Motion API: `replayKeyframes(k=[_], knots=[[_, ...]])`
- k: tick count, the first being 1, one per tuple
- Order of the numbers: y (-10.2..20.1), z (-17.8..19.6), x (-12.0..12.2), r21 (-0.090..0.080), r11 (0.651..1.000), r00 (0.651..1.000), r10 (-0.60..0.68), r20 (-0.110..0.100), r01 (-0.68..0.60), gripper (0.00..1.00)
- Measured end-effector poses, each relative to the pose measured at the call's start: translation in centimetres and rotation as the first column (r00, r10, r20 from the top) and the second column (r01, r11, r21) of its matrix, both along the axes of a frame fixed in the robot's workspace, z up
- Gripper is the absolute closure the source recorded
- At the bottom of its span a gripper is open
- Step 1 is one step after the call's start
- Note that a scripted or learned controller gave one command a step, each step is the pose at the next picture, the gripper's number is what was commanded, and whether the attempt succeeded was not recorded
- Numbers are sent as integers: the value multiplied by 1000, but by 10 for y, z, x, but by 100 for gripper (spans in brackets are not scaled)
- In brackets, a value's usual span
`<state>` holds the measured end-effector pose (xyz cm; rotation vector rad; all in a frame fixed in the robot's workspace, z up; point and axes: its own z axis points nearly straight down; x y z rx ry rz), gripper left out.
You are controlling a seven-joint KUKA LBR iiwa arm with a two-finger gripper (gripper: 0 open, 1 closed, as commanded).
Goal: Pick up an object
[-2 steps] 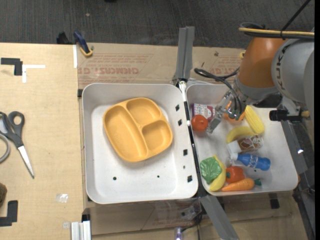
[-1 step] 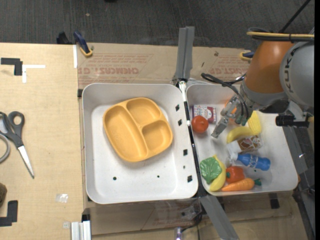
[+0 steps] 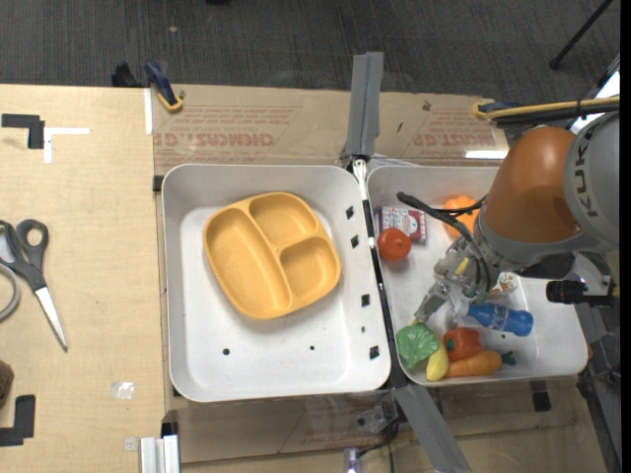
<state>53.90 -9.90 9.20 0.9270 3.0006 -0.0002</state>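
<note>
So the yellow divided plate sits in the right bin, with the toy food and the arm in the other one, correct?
Not quite. The camera view shows the yellow divided plate in the left bin. The toy food and the arm are in the right bin.

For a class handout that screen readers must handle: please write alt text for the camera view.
A grey arm's end effector reaches down into the right white bin, among a red tomato, a blue bottle, a green toy and a carrot. The left white bin holds a yellow divided plate. Scissors lie on the bench.
</note>
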Motion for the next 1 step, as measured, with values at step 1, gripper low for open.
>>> replayKeyframes(k=[1], knots=[[6, 1, 46, 0, 1000, 1000, -8, 3, 8, 0]])
